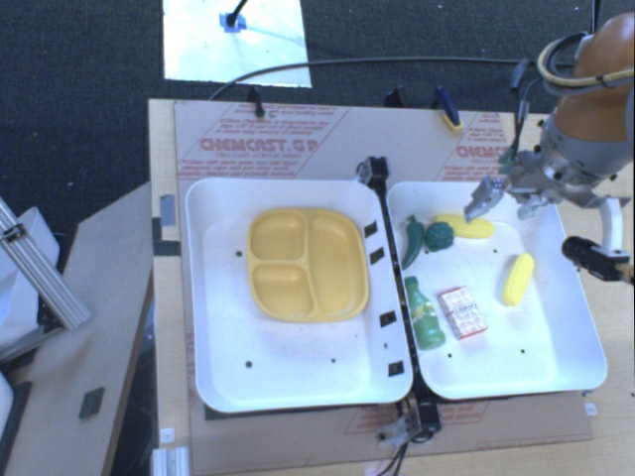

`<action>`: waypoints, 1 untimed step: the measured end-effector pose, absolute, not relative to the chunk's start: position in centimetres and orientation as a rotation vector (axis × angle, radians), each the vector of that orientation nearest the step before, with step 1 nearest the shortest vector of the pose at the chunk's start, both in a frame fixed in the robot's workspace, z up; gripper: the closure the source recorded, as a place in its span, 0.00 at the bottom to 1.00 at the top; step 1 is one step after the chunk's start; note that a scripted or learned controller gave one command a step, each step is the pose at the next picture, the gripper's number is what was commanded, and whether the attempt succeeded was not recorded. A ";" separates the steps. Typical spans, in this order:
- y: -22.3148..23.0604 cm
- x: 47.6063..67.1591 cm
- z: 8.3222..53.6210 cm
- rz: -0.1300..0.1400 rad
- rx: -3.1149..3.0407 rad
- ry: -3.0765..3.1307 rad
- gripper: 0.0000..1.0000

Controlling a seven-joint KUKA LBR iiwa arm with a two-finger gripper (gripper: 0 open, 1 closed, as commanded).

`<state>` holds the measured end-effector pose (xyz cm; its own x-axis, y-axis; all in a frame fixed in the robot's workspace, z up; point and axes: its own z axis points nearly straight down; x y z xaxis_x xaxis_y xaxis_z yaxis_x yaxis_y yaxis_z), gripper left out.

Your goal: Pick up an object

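green bottle, well below hand

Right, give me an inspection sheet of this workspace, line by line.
Surface: bench bearing two white bins side by side, left bin, right bin.
Job's things: in the right bin, corn cob, yellow piece, green pepper, dark green lump, green bottle, small red and white box.
Clutter: yellow divided tray in the left bin.
Grippers: gripper above the right bin's far edge, holding nothing.
Cables: black cable running across the floor behind the bench.
Surroundings: dark carpet, a white sheet on it.
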<state>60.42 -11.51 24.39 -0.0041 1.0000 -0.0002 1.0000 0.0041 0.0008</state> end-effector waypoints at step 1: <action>-11.9 60.8 18.2 -0.003 2.221 2.225 0.00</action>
